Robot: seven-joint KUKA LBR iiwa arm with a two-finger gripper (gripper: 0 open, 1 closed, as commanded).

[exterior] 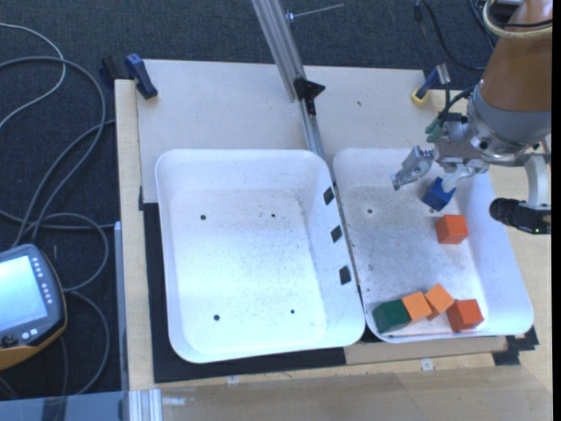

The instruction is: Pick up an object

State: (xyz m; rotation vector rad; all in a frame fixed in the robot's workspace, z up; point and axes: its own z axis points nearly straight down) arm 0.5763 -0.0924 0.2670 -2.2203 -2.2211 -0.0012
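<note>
My gripper (pixel 426 181) hangs over the back of the right bin (pixel 504 261), with its jaws spread open. A small blue block (pixel 436 195) lies just under its right side, and one silver finger (pixel 408 170) stands well to the left of that block. Nothing is clamped between the fingers. An orange block (pixel 451 229) sits a little nearer the front. At the bin's front edge lie a green block (pixel 392 313), two small orange blocks (pixel 417 305) (pixel 438 298) and a red-orange block (pixel 465 314).
The left bin (pixel 171 182) adjoins the right one along a shared rim with black clips (pixel 336 233). A metal post (pixel 279 38) slants up from the back. A yellow and blue clamp (pixel 424 89) sits behind the right bin.
</note>
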